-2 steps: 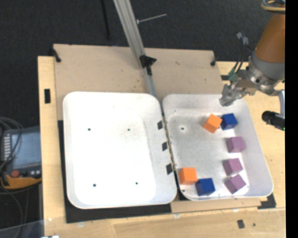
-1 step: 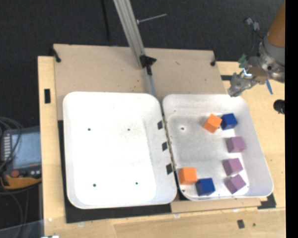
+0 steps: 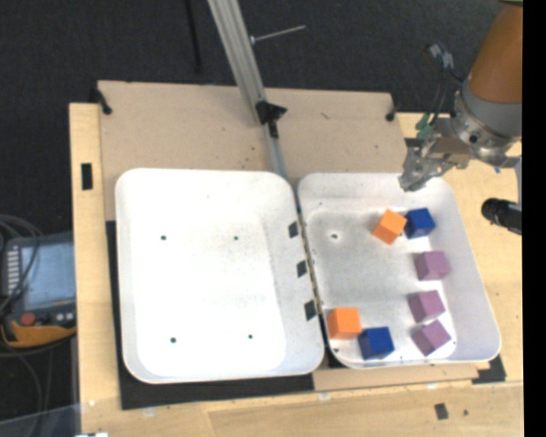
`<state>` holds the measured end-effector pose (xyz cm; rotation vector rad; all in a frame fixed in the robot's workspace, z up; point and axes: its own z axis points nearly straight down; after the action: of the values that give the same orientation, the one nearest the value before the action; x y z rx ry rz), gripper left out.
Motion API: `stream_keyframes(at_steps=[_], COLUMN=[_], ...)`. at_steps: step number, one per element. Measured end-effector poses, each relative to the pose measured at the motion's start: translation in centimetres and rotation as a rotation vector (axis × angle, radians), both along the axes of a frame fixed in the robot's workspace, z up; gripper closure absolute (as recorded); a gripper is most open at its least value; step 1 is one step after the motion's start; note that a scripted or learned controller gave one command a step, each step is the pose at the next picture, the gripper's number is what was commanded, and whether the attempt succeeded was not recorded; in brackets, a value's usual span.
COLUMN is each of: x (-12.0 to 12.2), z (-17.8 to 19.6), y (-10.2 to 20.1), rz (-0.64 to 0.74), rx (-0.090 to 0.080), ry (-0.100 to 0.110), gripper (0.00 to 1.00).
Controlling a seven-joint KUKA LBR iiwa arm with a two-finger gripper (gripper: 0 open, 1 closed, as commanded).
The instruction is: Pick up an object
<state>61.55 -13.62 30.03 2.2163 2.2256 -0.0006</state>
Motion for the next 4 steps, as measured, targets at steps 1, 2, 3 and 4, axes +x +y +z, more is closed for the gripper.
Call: stream_keyframes(at_steps=[1,2,3,4], x=[-2.0,-4.0,-6.2,-8.2], z=[-2.0,-1.9,-2.1,-4.7], y=[4.0,9.0,13.6,18.0], rz=[0.000,0.002,0.002,0.001], rx=[0.000,0.002,0.002,0.001], ry=[0.001,0.000,0.000,0.002], gripper=[1.00,1.00,1.00,1.00])
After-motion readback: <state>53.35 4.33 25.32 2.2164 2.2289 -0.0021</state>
